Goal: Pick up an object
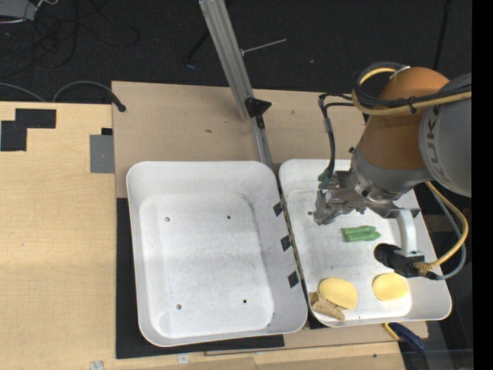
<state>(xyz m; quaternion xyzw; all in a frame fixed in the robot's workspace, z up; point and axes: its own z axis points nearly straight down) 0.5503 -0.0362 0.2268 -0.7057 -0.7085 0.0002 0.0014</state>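
Two shallow white bins sit side by side on the bench [185, 122], the left bin [154, 183] holding nothing I can pick out and the right bin [296, 177] carrying all the clutter. The arm [400, 141] reaches in from the right, its orange band bulging above the wrist, and the gripper [330, 206] hangs low over the middle of the right bin; from where I stand I cannot tell whether it is released or clenched, and nothing shows clearly in its grasp. Just to its right lies a small green piece [360, 233], flat on the bin floor. Nearer the front edge rest two yellow lumps: one yellow lump [339, 292] beside a tan scrap [330, 308] at the front left corner, the other yellow lump [390, 287] well to the right. A black cable end [394, 259] droops from the arm just above that second lump.

Between the bins runs a thin divider with black clips [286, 242]. A grey metal rail [231, 56] slants up from behind the bins. The bench is brown board over pale wood, with dark floor and loose cables beyond.
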